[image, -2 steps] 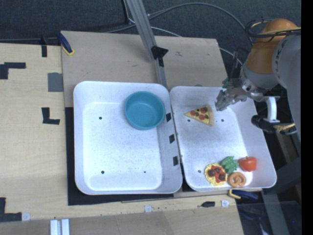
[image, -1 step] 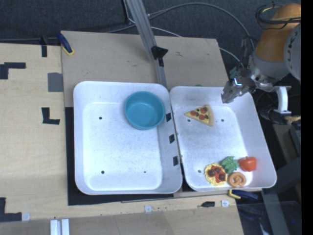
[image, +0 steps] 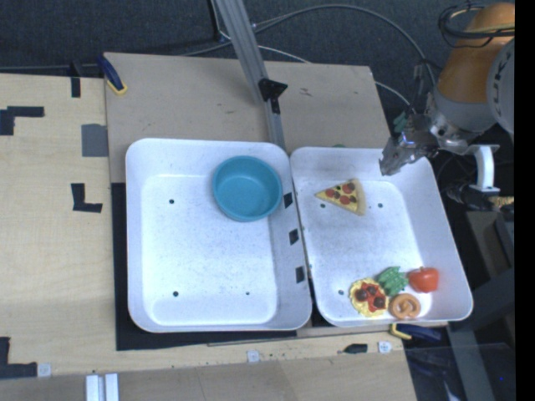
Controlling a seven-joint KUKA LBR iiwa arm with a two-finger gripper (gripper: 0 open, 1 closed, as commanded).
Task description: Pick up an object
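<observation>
Arm (image: 476, 65) comes in from the right, orange band up top, wrist angled down toward the far right corner of the right bin (image: 435, 224). Gripper (image: 393, 164) sits over that bin's top rim, right at the corner, tip pointing down and left. Can't tell whether it is released or clenched: it's small, dark and seen end-on. Nothing visible in it. Nearest object is the pizza slice (image: 343, 196), lying flat on the right bin's floor in the upper half, below and left of the gripper, near but clearly apart. Rest of the right bin's stuff is bunched in the near right corner: a round pizza (image: 369, 297), a green leafy piece (image: 391, 278) touching it, a tomato (image: 424, 279) just right of that, and a tan ring, maybe a pretzel or donut (image: 406, 307), against the front wall. Left bin (image: 167, 291) holds a blue bowl (image: 247, 188), upright, at its far right corner close to the wall between the bins. A grey metal pole (image: 247, 48) slants down from the top to the gap between the bins.
</observation>
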